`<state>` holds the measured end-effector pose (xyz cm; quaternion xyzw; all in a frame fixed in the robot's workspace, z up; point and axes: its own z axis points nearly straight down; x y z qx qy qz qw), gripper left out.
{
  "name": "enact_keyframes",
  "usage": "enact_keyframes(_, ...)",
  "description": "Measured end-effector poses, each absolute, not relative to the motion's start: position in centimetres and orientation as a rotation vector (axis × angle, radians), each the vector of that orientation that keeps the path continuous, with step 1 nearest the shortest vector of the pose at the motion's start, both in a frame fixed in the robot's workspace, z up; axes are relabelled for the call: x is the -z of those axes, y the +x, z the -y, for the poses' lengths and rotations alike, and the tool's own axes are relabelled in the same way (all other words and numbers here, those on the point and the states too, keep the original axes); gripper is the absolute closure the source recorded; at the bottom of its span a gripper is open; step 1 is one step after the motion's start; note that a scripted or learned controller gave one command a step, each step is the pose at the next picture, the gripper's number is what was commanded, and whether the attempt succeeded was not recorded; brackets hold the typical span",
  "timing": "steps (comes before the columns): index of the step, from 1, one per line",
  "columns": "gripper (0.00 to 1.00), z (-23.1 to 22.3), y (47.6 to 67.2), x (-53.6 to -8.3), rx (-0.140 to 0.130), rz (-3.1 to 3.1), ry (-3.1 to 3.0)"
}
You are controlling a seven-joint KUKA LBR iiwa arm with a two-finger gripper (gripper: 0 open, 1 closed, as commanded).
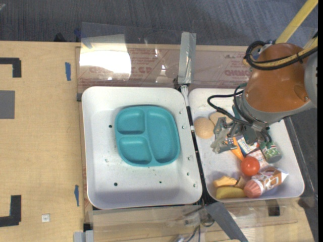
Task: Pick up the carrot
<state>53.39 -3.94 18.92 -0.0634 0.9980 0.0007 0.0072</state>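
Toward the right of the frame, the grey arm with its broad orange band [276, 79] reaches down into the right-hand shallow white bin [298, 178], and its metal hand [227, 135] sits low among a cluster of toy foods. Whether the hand is open or closed cannot be told from this angle, since the wrist and black cables hide much of it. The small orange carrot [235, 147] lies just below and to the right of the hand, touching or nearly touching it; I cannot tell whether it is between the fingers. Just to the left of the hand rests a pale tan egg-shaped piece [204, 128], near the bin's left wall. Lower right of the hand sits a round red tomato [250, 166], and beside it to the right a small green and white packet [271, 153]. Along the bottom of this bin lie a yellow banana-like piece [228, 191] and a clear wrapper with red and white contents [265, 181]. The left-hand shallow white bin [101, 185] fills the middle of the frame and holds a teal plastic divided plate [148, 135] with three compartments. Both bins rest on a light wooden bench [40, 150], whose left part carries black corner markings.
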Motion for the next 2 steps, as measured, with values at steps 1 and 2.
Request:
enact_keyframes(1, 1.0, 11.5, 52.7, -13.0, 0.0, -3.134, -0.25)
enact_keyframes(2, 1.0, 4.8, 50.2, -18.7, -0.003, -3.134, 0.001)
